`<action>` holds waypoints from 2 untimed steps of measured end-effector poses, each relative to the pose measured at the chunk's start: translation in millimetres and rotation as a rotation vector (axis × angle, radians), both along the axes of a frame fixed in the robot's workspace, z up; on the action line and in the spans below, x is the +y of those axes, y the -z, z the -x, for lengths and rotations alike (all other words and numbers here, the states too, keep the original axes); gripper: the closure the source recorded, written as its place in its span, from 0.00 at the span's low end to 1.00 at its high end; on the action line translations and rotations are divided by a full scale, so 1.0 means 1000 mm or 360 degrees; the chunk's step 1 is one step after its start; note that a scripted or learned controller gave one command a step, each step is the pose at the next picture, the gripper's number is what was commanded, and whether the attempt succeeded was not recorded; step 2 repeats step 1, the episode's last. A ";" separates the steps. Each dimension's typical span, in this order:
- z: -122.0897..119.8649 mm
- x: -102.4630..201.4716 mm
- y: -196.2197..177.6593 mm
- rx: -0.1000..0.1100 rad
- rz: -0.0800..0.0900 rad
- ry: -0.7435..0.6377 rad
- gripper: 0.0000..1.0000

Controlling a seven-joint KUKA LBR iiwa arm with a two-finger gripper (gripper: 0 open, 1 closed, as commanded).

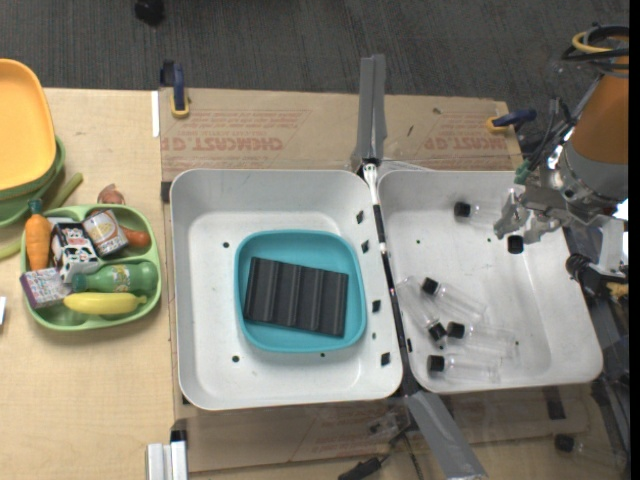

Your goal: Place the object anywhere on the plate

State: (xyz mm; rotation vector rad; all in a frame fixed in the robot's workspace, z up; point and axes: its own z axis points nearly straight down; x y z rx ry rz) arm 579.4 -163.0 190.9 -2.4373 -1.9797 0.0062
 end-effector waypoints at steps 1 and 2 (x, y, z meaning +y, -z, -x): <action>0.000 0.000 0.000 -0.0001 0.0000 0.0001 0.00; 0.000 0.000 0.000 -0.0001 0.0000 0.0001 0.00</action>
